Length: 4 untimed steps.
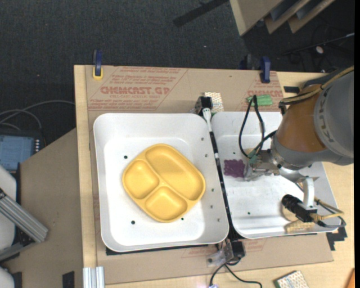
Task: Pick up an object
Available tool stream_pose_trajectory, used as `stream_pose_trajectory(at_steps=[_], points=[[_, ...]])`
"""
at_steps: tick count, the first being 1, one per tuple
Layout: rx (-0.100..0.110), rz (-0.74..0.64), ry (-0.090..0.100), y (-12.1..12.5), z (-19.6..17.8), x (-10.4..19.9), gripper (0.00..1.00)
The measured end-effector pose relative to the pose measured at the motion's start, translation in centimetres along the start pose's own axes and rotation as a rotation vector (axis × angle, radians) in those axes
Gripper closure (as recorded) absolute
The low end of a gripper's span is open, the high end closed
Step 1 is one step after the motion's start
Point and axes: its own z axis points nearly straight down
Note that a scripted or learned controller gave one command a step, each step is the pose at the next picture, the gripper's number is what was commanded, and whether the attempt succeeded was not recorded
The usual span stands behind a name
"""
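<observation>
Grey-orange arm (pixel 315 126) reaching in over the right bin (pixel 256 219), fingers (pixel 251 166) just beside purple object (pixel 234 167), grip state unclear, yellow divided tray (pixel 163 181) well left.

A: What did the floor (pixel 50 34) look like?
B: It was dark grey carpet, and some black cables (pixel 25 115) were lying on it at the left.
A: And the bench?
B: A brown board (pixel 143 84) with red printed letters covered it, held by two blue clamps (pixel 98 63) at the far edge. Light wooden furniture (pixel 275 14) stood at the top right, and a metal rail (pixel 22 216) was at the lower left
</observation>
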Motion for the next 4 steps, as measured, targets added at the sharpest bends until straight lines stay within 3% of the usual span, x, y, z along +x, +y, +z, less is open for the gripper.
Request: stream_pose_trajectory(at_steps=[1, 2, 4], points=[[0.001, 0.0, 0.0, 0.0, 0.1, 0.0, 0.0], [0.0, -0.002, 0.001, 3.8, 1.0, -1.7, 0.0], [0.001, -0.003, 0.001, 11.1, 1.0, -1.3, 0.0]])
